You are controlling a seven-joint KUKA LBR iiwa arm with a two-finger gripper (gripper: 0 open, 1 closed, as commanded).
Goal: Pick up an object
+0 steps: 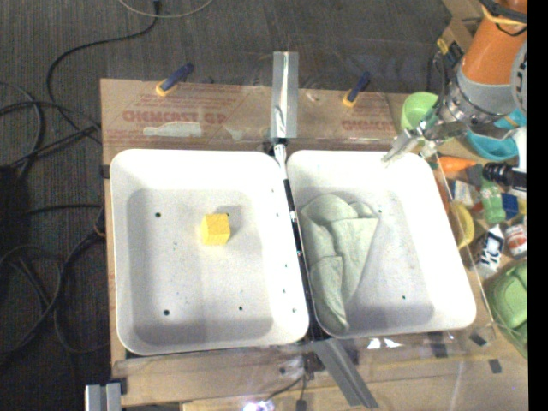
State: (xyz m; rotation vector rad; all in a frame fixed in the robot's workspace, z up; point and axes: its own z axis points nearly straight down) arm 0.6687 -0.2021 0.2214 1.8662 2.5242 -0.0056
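Note:
A small yellow block lies in the left white bin, a little left of its middle. A crumpled pale green cloth lies in the right white bin, against its left wall. My gripper hangs over the far right corner of the right bin, above the rim, well apart from both the cloth and the block. Nothing shows in its grasp. The grey arm with its orange band comes in from the upper right.
Several coloured items crowd the bench just right of the right bin. A metal bar stands behind the seam between the bins. Two clamps hold the back board.

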